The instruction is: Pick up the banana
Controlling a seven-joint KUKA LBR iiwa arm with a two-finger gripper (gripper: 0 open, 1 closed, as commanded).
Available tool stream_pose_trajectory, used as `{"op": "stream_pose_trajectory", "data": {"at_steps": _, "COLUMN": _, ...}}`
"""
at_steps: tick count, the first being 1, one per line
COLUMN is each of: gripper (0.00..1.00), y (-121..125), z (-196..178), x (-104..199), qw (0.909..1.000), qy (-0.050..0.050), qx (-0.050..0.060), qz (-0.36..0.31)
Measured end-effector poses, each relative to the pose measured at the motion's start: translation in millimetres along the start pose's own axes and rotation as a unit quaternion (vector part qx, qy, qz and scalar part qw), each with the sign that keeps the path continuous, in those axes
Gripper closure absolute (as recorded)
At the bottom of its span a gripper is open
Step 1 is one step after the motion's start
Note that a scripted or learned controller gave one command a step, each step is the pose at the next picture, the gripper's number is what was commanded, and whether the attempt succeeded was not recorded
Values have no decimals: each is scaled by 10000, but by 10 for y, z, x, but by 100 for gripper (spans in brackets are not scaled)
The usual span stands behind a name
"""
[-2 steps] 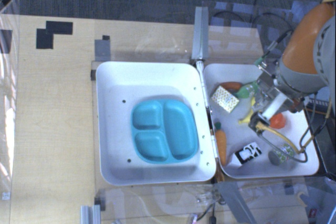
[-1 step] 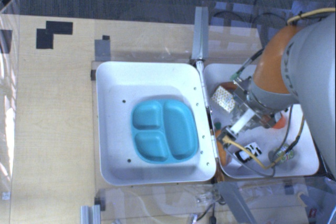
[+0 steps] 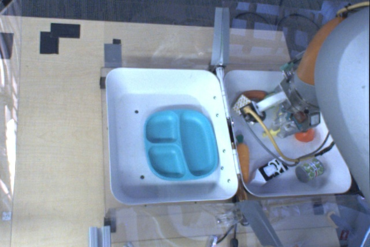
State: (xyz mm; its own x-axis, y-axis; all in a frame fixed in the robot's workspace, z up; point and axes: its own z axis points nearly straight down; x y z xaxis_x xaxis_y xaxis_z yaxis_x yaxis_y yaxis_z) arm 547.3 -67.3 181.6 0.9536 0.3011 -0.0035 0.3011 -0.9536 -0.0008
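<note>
The banana [image 3: 272, 132] lies in the right bin [image 3: 341, 182], a small yellow shape directly under the gripper [image 3: 284, 120] and partly hidden by it. Whether the gripper is spread or closed I cannot tell (the wrist and cabling cover it), and nothing shows the banana lifted. A yellow cable [image 3: 272, 142] loops from the tool down across the bin floor. Just right of the banana sits an orange-red ball [image 3: 304, 136]. Toward the near wall stand a small can [image 3: 310, 169] and a black-and-white box [image 3: 272, 169], close together. A carrot [image 3: 243, 160] lies along the bin's left wall, and a brown object [image 3: 254, 95] sits near the far wall. The grey arm [image 3: 344, 84] reaches in from the right. The left bin [image 3: 121, 95] holds a blue divided tray [image 3: 180, 143]. Both bins rest on the pale wooden surface [image 3: 58, 142].
</note>
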Motion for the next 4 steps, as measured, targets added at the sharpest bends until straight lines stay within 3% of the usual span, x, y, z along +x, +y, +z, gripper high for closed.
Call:
{"op": "stream_pose_trajectory", "data": {"at_steps": 1, "gripper": 100, "y": -594, "z": -2, "x": 646, "qw": 9661, "qy": -1, "qx": 2, "qz": -2581}}
{"op": "stream_pose_trajectory", "data": {"at_steps": 2, "gripper": 100, "y": -246, "z": -2, "x": 836, "qw": 9182, "qy": 0, "qx": -3, "qz": -3961}}
{"op": "stream_pose_trajectory", "data": {"at_steps": 3, "gripper": 100, "y": -389, "z": -1, "x": 886, "qw": 9165, "qy": -2, "qx": -3, "qz": -3999}}
{"op": "stream_pose_trajectory", "data": {"at_steps": 4, "gripper": 0, "y": -390, "z": -1, "x": 886, "qw": 9165, "qy": -2, "qx": -3, "qz": -4000}}
